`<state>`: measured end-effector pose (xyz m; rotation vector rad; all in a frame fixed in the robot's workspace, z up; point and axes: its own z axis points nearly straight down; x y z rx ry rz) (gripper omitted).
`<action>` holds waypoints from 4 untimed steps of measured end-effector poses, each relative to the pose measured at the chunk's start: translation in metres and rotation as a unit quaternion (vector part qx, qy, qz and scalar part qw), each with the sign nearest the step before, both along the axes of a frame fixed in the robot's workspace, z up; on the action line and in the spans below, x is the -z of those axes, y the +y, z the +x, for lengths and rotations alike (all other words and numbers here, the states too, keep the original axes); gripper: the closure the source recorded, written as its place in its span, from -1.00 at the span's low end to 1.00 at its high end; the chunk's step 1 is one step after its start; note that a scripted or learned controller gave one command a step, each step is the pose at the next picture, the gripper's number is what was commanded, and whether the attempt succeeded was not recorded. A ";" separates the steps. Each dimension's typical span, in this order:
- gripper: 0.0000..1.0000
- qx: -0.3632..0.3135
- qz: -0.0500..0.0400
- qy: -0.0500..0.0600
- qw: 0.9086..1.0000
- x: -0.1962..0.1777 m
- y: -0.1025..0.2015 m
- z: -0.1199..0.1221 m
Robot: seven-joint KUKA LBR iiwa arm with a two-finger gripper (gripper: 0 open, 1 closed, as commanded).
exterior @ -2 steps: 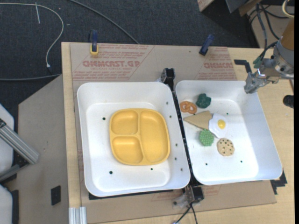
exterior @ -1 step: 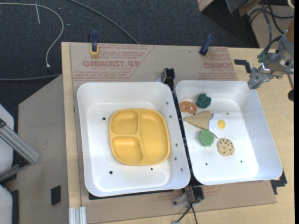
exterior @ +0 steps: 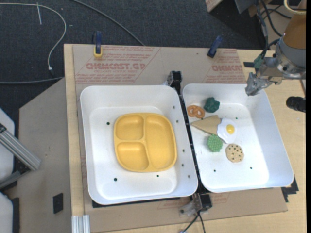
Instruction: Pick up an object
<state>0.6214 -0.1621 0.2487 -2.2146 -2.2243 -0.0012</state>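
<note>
Arm enters from right; gripper (exterior: 254,85) hangs over the top-right corner rim of the right bin (exterior: 272,176), well apart from all the objs. Fingers: cannot tell if apart or together, too small + dark at this angle, and nothing is visible between them. Candidate objs are all clustered in the left-center of the right bin: pretzel (exterior: 196,111) near the inner wall, dark green piece (exterior: 211,104) just beside it, tan wedge (exterior: 206,125) below those, fried egg (exterior: 227,129) touching or nearly touching the wedge's right end, light green piece (exterior: 214,143) under the wedge, cookie (exterior: 234,153) lowest. Left bin (exterior: 92,106) holds a yellow divided plate (exterior: 145,142), no small items on it. Judgement: pick hasn't begun, approach stage. Risks: the cluster is tight, so a descent on wedge/egg could hit the neighbor and shove both, or close on two at once. Egg + cookie look flat, so fingers may scrape the bin floor and slip over them. Pretzel sits close to the wall, which could block a finger. Gripper is by the rim now, so a straight drop would likely hit the bin edge.
</note>
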 end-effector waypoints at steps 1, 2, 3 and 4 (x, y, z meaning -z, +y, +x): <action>1.00 0.000 0.000 0.000 1.000 -0.002 0.062 -0.005; 1.00 -0.001 0.001 0.001 1.000 0.010 0.124 -0.014; 1.00 0.000 0.001 0.001 1.000 0.021 0.184 -0.026; 1.00 -0.001 0.000 -0.001 1.000 0.024 0.236 -0.024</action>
